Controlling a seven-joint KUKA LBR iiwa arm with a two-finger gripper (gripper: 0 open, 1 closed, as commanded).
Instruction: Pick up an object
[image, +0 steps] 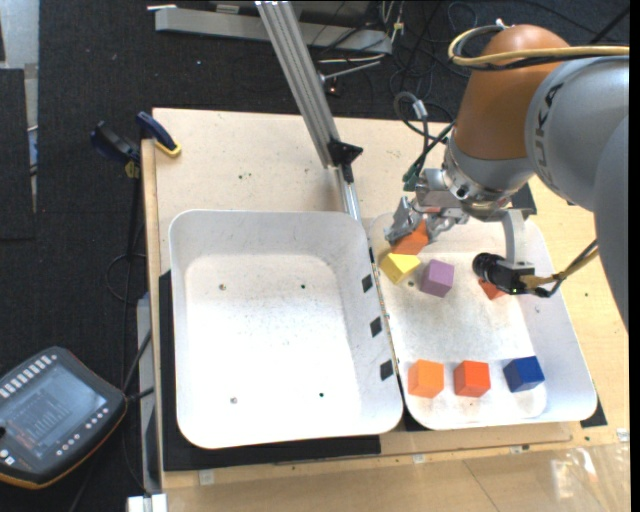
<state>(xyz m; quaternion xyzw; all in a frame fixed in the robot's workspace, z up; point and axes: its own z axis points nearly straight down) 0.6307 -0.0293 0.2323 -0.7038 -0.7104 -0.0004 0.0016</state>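
An orange block (411, 240) sits pinched in the jaws of the gripper (413, 228) at the right white plastic bin's (560, 345) far corner. Beside it lie a yellow cube (400, 267) and purple cube (437, 277); two orange cubes (426, 378) and a blue one (523, 373) line the near rim.

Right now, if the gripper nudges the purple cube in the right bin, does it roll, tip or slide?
The purple cube is flat-faced and looks rigid, so it will likely slide, not roll. It is small and probably light; a push could skid it across the smooth white right bin. The yellow cube sits close beside it, so a leftward push may bump it.
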